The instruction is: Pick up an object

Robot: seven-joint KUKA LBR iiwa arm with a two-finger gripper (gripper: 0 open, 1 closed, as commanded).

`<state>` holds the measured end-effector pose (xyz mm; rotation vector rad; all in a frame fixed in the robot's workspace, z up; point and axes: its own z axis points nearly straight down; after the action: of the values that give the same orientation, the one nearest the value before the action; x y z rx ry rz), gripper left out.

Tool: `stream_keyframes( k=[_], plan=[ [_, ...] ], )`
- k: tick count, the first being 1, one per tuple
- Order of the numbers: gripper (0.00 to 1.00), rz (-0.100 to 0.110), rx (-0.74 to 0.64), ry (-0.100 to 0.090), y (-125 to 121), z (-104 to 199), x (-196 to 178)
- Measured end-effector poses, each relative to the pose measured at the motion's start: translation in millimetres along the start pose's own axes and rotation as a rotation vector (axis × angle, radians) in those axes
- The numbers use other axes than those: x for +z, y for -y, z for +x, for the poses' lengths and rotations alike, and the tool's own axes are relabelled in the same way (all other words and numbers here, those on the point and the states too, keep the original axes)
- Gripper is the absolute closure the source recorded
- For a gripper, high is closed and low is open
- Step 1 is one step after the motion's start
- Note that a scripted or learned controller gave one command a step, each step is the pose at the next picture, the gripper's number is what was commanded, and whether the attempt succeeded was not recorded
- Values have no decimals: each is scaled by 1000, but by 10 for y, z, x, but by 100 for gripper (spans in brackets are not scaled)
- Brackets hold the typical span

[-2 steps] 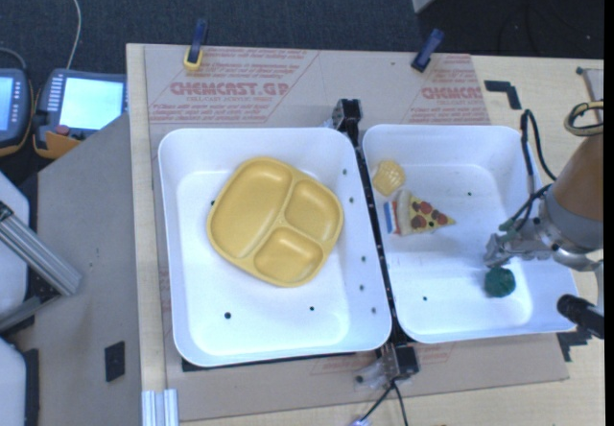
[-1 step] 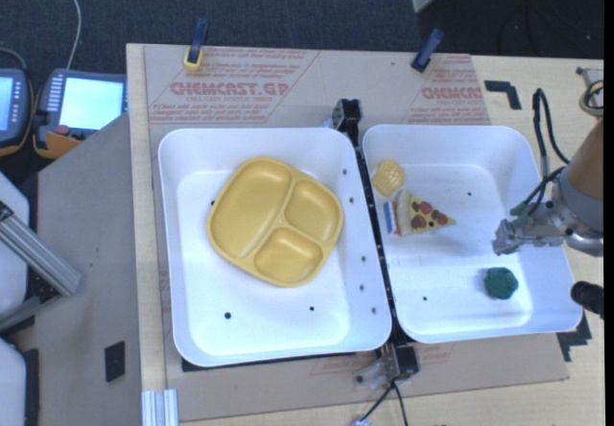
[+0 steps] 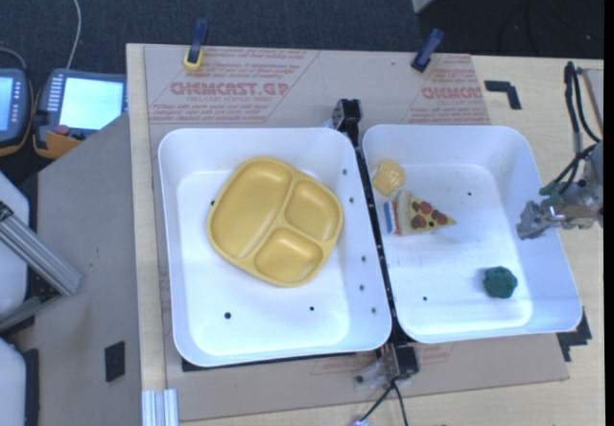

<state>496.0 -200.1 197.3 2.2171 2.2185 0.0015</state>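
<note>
The right bin [image 3: 537, 319] holds a small pale yellow lump [image 3: 389, 177] near its far left corner. Just in front of that lies a toy pizza slice [image 3: 424, 215] with a thin blue stick [image 3: 389, 218] along its left side. A dark green lump [image 3: 499, 282] sits toward the near right. My gripper [image 3: 549, 219] hangs at the bin's right wall, above and to the right of the green lump, with nothing seen in it.
The left bin [image 3: 192, 319] carries a yellow divided plate [image 3: 276, 221]. A black clamp [image 3: 347, 112] sits between the bins at the back. Cables [image 3: 580, 117] hang at the right edge. Blue clips [image 3: 427, 48] pin the cardboard base.
</note>
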Motion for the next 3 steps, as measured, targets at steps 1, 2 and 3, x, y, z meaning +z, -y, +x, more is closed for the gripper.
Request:
stream_keyframes(
  k=[1,2,3],
  plan=[
    [100,-1,-1,0,-40,12,-617],
    [100,1,0,-1,-47,10,-648],
    [100,6,-3,-4,-275,539,-503]
  ],
)
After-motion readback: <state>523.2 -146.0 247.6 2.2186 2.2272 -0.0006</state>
